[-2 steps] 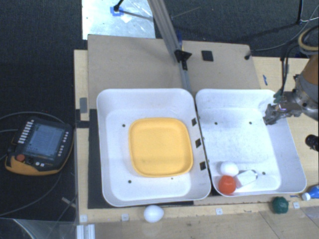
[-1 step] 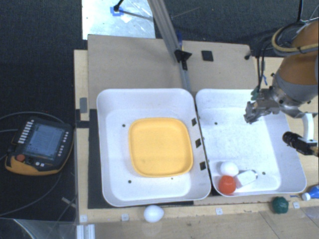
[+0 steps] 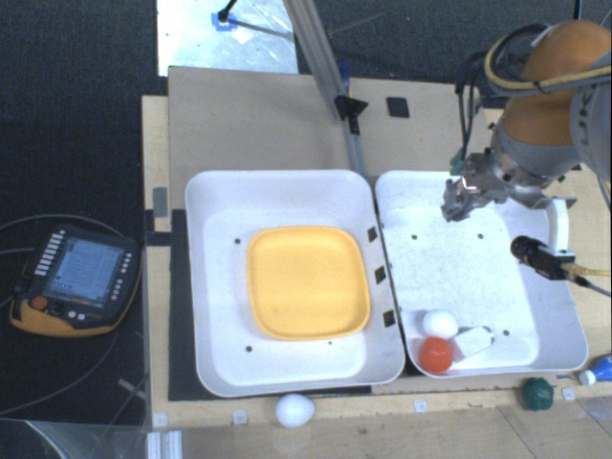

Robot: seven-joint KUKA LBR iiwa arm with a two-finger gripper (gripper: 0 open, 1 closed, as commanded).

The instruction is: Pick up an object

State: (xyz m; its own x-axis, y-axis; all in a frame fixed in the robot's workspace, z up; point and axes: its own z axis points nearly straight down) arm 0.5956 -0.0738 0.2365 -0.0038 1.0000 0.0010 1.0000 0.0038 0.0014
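Over the upper right of the frame, the pincer (image 3: pixel 461 199) hangs above the far part of the right bin (image 3: pixel 478 256), on the end of the grey arm with its orange band. From this angle it reads as a dark knot of metal, and I cannot tell whether it is spread or pressed together. Nothing shows in its grip, and the patch of bin floor under it is bare white.

So the pick looks hardly begun to me: no object is lifted, and all of them lie where they can be reached. The candidates sit well apart from the pincer, in the right bin's lower corner: a white ball (image 3: pixel 440 324), an orange ball (image 3: pixel 437 354) just below and touching it, and a small white piece (image 3: pixel 475 340) beside them.

Further left, the left bin (image 3: pixel 215 256) holds a yellow plate (image 3: pixel 309 281). A white egg-shaped thing (image 3: pixel 295 410) lies on the worktop (image 3: pixel 459 419) below that bin, and a green ball (image 3: pixel 536 393) at the lower right.
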